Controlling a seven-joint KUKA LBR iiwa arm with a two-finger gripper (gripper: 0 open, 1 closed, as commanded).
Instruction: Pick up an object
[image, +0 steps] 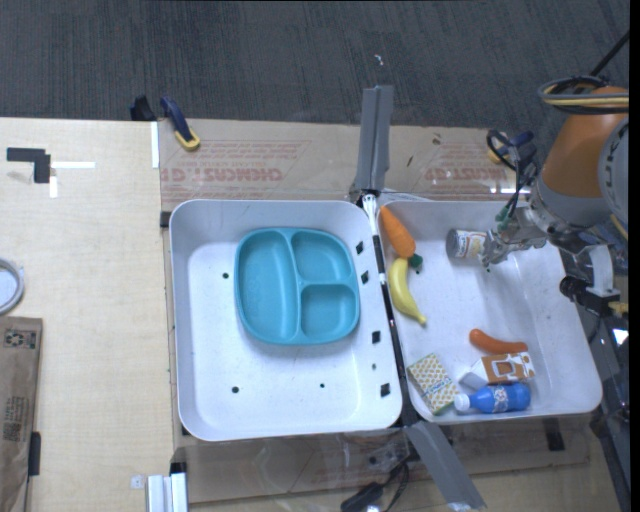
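Hovering at the right bin's (575, 395) 1 o'clock, the pincer (497, 245), grip state indiscernible, touched the can (465, 244); nothing lifted yet.

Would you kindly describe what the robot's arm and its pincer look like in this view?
The arm is bulky and rounded, with an orange band above pale grey wrist housing. Dark cables, one with yellow, loop around its upper part. The pincer is a small grey metal assembly with thin fingers, much slimmer than the arm that carries it.

Pale wooden bench (80, 260) against dark carpeted floor (250, 50).
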